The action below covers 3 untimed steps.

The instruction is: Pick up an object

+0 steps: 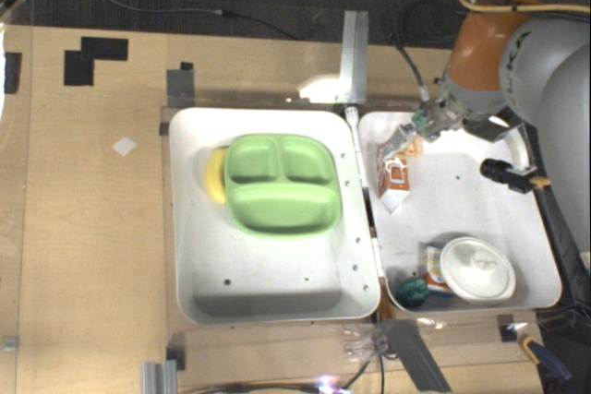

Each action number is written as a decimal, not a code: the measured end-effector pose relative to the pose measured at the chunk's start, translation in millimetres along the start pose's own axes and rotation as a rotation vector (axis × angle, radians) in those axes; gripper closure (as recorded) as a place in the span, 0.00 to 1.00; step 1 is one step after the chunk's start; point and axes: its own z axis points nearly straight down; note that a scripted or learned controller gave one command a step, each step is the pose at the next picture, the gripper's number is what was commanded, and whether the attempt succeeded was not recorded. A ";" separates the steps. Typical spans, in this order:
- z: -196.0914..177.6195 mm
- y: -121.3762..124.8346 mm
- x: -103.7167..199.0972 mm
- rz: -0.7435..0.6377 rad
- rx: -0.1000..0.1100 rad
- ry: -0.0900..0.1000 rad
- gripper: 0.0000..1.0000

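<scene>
The gripper [428, 119] hangs at the back of the right bin [517, 226], below the orange band of the arm [480, 51]. It is right at the upper silver end of a crumpled snack packet [395, 169] that lies against the bin's left wall. Whether it touches or holds the packet is hidden by the wrist. A round white bowl [477, 268] sits at the bin's front, with a small colourful can [432, 265] and a dark green lump [413, 291] to its left.
The left bin [240, 281] holds a green divided plate [280, 183] lying over a yellow object [214, 176]. A black fitting on the arm [506, 171] juts over the right bin's right side. A metal post [355, 55] stands behind the bins.
</scene>
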 end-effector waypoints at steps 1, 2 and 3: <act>-75.2 -17.8 -31.7 -0.036 0.003 0.009 0.00; -102.2 -26.2 -46.8 0.312 0.006 0.009 0.00; -102.1 -26.1 -46.7 0.312 0.006 0.009 0.00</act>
